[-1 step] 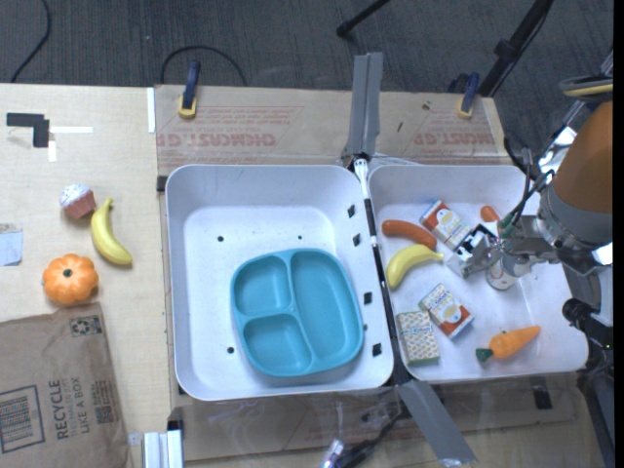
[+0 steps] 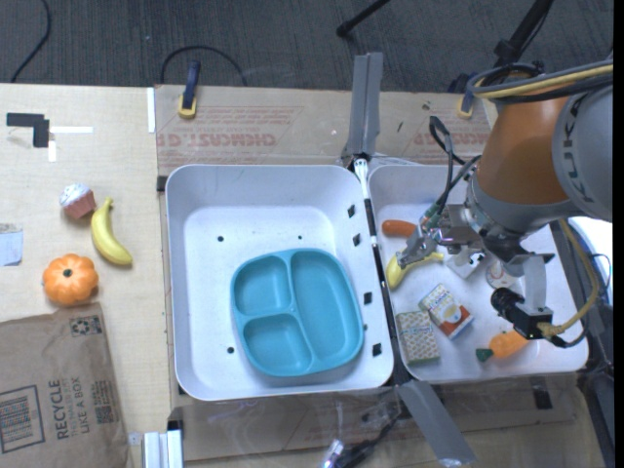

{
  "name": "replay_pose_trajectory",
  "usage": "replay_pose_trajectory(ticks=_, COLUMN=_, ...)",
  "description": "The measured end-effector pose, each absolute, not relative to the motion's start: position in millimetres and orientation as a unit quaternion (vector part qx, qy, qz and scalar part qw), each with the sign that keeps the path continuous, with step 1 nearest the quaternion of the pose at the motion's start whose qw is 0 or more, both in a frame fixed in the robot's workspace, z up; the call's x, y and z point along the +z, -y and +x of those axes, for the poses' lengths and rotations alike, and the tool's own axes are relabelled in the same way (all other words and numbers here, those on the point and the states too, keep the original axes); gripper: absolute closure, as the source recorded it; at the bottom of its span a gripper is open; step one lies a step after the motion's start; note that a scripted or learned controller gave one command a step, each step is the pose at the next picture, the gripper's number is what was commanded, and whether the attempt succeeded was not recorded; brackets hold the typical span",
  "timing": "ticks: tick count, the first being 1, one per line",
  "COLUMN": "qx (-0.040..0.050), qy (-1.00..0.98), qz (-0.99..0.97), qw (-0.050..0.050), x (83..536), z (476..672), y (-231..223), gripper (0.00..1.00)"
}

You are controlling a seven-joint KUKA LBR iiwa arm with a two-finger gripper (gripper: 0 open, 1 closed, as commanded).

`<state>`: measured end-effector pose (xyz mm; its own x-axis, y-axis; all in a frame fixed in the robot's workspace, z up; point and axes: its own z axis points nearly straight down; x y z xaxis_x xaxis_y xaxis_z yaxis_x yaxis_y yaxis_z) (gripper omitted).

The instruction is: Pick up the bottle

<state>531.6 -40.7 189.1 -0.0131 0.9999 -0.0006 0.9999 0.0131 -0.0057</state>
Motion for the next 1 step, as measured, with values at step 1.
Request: replay_pose_trajectory(ticks=1, qx=0.0028, qy=0.721, qz=-0.693, qw=0.001, x=333.2, z=595.6, y=3.9, gripper=0.0)
